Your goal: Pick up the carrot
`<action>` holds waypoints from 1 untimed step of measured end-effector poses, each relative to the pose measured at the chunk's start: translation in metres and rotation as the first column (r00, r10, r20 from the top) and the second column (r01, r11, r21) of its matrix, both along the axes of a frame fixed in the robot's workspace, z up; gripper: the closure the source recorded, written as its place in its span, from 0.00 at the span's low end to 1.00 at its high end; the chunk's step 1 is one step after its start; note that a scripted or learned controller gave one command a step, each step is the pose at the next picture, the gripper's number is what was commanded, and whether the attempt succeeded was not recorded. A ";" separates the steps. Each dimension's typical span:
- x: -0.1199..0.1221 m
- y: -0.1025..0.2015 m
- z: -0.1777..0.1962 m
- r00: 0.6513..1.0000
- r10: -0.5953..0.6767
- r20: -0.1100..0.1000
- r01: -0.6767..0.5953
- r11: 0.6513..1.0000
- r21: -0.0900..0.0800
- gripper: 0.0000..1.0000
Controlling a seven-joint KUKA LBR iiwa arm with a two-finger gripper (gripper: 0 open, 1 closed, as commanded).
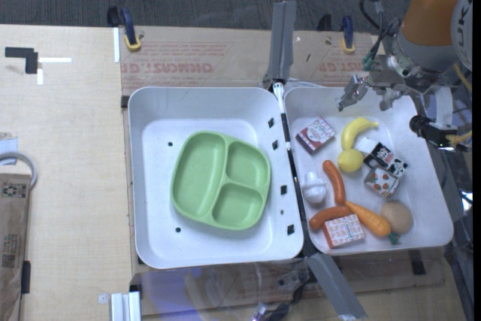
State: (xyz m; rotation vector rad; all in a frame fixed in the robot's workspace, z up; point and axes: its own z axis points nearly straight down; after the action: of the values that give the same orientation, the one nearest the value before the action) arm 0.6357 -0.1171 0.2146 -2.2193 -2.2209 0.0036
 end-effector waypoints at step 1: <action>-0.061 -0.002 -0.058 0.990 0.141 0.000 -0.141 0.990 0.001 0.00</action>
State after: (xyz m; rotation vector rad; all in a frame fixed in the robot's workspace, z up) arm 0.5743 -0.1189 0.1568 -2.0567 -2.3719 0.0024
